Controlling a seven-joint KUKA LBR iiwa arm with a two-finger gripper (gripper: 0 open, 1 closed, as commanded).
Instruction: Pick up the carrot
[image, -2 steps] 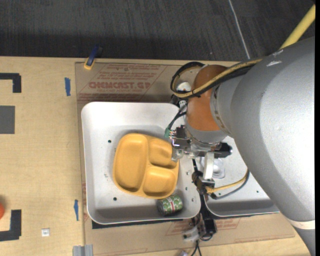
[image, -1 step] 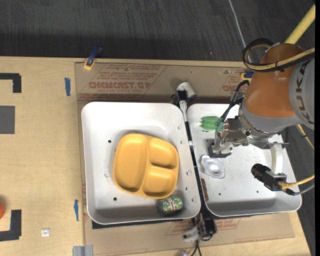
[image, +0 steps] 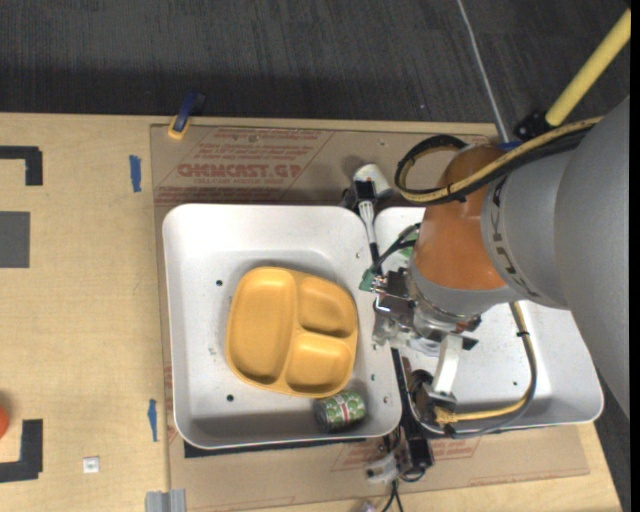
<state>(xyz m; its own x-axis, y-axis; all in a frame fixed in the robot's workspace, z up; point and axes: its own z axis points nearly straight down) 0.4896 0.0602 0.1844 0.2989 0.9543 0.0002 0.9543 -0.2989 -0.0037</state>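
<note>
I count two white bins side by side on the bench (image: 80, 300). They sit on a brown cardboard sheet (image: 240, 165) with red print along its far edge.

The left bin (image: 190, 300) holds two things. One is a yellow plate (image: 290, 330) with three compartments, lying flat near the bin's middle; all three compartments look bare. The other is a small round item (image: 340, 408) in green, white and red, perhaps a little can on its side. It lies at the near right corner of the bin, just beside the plate's near edge.

The right bin (image: 560, 370) is largely covered by the arm (image: 560, 200), whose orange band (image: 455, 240) hangs over the bin's left half. The part of the floor I can see, at the near right, is plain white.

The claw (image: 425, 335) is down at the seam between the two bins, under the wrist, just right of the plate. From this slant the wrist body hides its working end, so I cannot tell whether it is spread or pressed together, or whether it touches anything.

I cannot tell where the carrot lies. There is one small orange-red patch (image: 3, 421) at the far left edge of the bench, well apart from both bins, cut off too much to identify.
</note>
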